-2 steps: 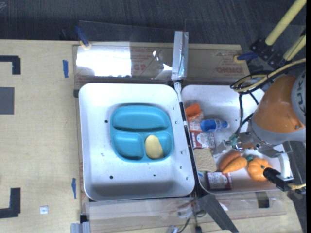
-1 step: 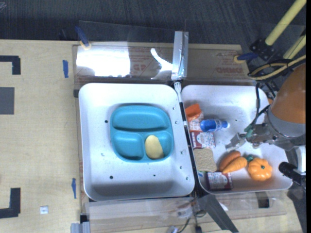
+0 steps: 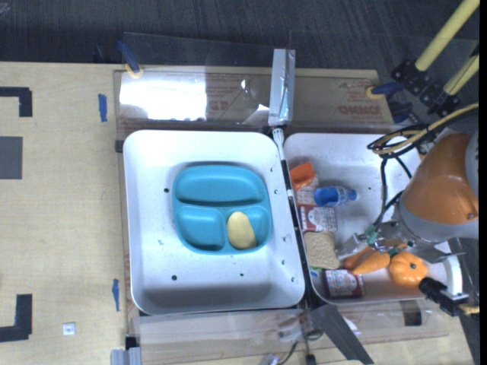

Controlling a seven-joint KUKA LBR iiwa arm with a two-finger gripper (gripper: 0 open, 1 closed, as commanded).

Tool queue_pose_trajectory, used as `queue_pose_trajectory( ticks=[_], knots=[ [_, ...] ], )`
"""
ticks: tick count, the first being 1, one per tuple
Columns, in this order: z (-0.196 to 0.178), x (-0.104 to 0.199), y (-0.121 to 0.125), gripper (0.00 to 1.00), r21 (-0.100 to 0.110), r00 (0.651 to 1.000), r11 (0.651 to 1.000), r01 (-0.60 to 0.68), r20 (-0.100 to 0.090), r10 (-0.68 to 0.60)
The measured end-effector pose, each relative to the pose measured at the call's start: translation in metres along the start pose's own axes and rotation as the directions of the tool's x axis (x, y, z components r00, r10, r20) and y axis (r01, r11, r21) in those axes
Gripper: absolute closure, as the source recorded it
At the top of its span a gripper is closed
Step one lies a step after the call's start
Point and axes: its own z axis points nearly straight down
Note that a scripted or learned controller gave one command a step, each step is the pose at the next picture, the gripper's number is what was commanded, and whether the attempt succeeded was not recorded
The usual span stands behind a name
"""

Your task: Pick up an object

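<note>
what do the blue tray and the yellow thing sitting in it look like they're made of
Blue tray: most likely moulded plastic, going by its even colour, rounded divider ridges and soft sheen. Yellow thing: smooth, matte, egg-shaped, possibly a plastic or rubber toy lemon or potato; the view is too coarse to say which. It lies in the tray's lower right compartment, inside the left white bin, itself apparently glossy plastic.

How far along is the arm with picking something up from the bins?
Already done: a yellow lemon-shaped object lies in the blue divided plastic tray in the left white bin. In hand: the arm is low over the right white bin, near the orange carrot-shaped toy and round orange fruit. Left: no object is visibly lifted yet.
</note>
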Motion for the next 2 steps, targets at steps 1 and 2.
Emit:
queue_pose_trajectory(
  ticks=[1, 2],
  knots=[
    [0.0003, -0.0075, 0.0168, 0.00, 0.003, 0.982, 0.982, 0.187, -0.001, -0.187],
    [-0.0086, -0.0093, 0.0202, 1.00, -0.004, 0.983, 0.983, 0.184, 0.002, -0.184]
  ],
)
